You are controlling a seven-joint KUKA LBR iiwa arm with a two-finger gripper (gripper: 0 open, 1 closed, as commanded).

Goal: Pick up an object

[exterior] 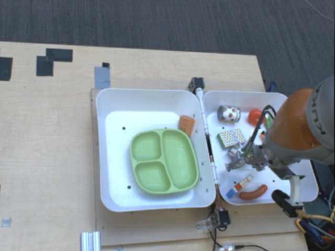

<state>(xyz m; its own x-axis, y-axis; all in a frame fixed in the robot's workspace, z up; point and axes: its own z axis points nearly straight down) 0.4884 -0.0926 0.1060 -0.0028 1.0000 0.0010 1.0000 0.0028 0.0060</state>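
Note:
The right bin (246,94) holds several small objects. A green-and-white checkered piece (231,137) lies near its middle left. At the back are a white cup with red spots (229,113) and a red ball (254,116). Near the front wall lie a red sausage (253,192) and a small blue, white and orange piece (239,185). My gripper (236,160) hangs over the right bin, just in front of the checkered piece and behind the small blue and orange piece. The grey arm with its orange band (293,127) covers the bin's right half.
The left bin (112,140) holds a green three-part plate (165,161), with an orange block (186,124) at its back right corner. A clamp (197,83) sits where the bins meet at the back. Cables (220,221) lie at the front.

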